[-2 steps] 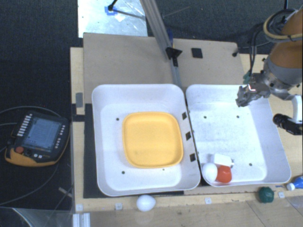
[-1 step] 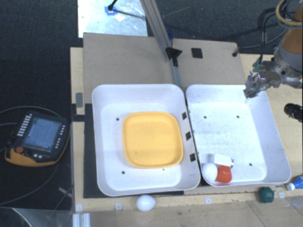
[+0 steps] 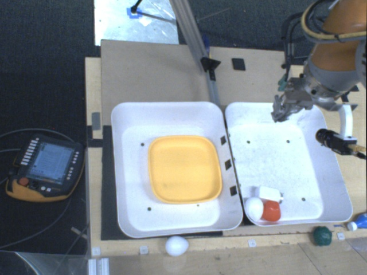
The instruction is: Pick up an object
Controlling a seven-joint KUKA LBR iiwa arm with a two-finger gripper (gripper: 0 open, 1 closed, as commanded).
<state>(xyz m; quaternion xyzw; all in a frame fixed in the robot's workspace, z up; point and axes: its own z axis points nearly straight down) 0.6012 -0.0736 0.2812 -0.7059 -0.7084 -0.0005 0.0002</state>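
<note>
A yellow square plate (image 3: 184, 168) lies in the left bin (image 3: 127, 130). In the near left corner of the right bin (image 3: 321, 153) sit a white egg-shaped object (image 3: 253, 207), an orange-red object (image 3: 271, 211) and a small white block (image 3: 269, 193), bunched together. My gripper (image 3: 281, 112) hangs over the far edge of the right bin, well away from that cluster, with nothing visible between its fingers. The fingertips look close together.
A white egg (image 3: 176, 246) lies on the bench in front of the left bin. A dark green ball (image 3: 321, 235) sits off the right bin's near right corner. A teach pendant (image 3: 45, 167) rests at far left. A slanted metal pole (image 3: 192, 27) crosses behind the bins.
</note>
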